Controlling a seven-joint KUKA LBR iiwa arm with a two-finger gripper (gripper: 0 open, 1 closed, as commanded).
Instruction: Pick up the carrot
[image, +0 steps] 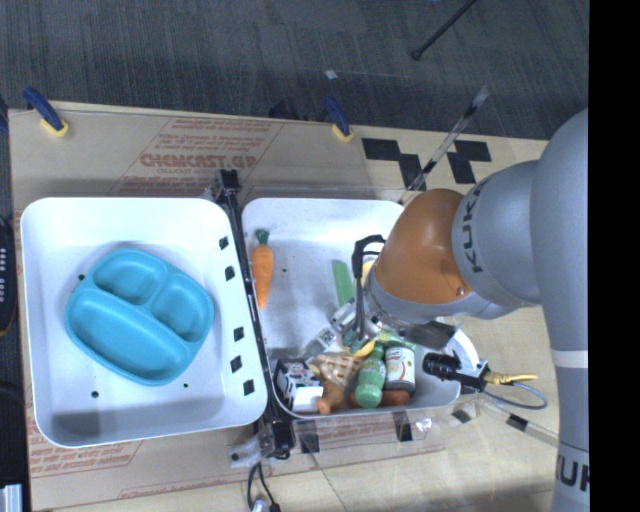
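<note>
The carrot (262, 272) lies against the left wall of the right bin (300, 215), stem end away from the camera, apart from the clutter (355, 375) heaped at the near end. The end effector (350, 325) hangs over that heap; whether it is open or closed, I cannot tell. It should probably move left and straddle the carrot across its width, minding the wall. The left bin (40, 300) holds a blue tray (140, 315). Cardboard covers the tabletop (180, 150); dark floor lies beyond.

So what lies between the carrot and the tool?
In the camera view, bare white bin floor, then a green stick, separate the carrot from the tool.
</note>
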